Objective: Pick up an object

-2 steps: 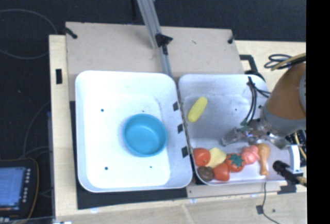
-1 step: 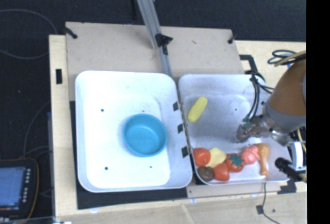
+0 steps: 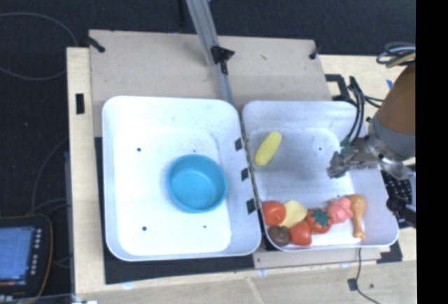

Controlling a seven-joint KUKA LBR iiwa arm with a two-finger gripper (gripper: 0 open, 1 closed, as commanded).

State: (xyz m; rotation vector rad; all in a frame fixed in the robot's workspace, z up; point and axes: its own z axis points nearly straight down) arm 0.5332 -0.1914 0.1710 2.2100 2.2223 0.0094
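In the right bin a yellow corn cob lies near the left wall. Along the bin's front edge sits a cluster of toy foods: a red tomato, a yellow piece, a brown piece, a red strawberry-like piece, a red and green piece, a pink piece and an orange drumstick. My gripper hangs over the bin's right side, above and behind the pink piece. Nothing shows between its tips.
The left bin holds a blue bowl. A grey metal pole slants up from between the bins. Cables run along the right bin's far right edge.
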